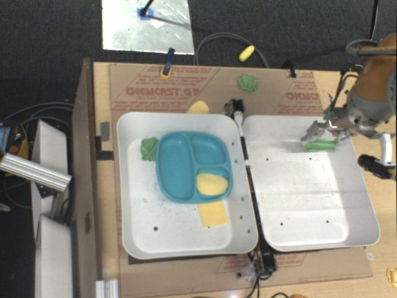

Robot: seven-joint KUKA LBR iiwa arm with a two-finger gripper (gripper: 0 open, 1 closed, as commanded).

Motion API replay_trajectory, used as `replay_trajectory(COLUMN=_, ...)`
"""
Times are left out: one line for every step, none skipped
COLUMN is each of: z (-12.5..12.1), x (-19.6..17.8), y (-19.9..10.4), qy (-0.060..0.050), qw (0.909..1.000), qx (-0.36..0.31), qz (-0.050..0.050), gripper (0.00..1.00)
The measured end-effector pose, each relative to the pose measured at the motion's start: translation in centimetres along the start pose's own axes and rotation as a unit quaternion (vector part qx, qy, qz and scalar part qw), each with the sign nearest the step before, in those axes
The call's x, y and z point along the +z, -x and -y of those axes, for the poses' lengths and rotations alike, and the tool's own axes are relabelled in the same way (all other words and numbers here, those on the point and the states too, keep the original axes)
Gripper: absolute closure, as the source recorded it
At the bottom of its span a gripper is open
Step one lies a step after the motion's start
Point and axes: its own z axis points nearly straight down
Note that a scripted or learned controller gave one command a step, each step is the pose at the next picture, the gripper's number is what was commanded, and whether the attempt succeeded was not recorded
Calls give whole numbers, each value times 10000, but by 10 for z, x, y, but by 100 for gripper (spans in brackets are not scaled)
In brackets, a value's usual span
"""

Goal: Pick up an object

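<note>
A small green stick-shaped object (321, 145) lies in the right bin (310, 228) near its far right corner. My gripper (324, 135) hangs just over it, fingers spread open, nothing between them. The left bin (133, 228) holds a teal divided plate (183, 163) with a yellow rounded object (212, 184) in its near right compartment. A flat yellow square (213, 214) lies just in front of the plate. A green leafy piece (149, 148) sits at the plate's left edge.
Behind the bins on the cardboard lie a yellow lump (198, 108) and a green bumpy ball (247, 82). A black clamp (235, 108) sits at the ridge between the bins. The arm's wrist (372, 98) stands over the right bin's far right corner.
</note>
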Motion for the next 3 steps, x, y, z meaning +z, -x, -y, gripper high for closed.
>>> replay_trajectory(z=-24, x=42, y=0, qy=58, qw=10000, qx=-19, qz=20, gripper=0)
replay_trajectory(z=-28, x=54, y=-36, qy=59, qw=10000, qx=-24, qz=15, gripper=0)
replay_trajectory(z=-29, x=41, y=-33, qy=80, qw=10000, qx=-25, qz=27, gripper=100)
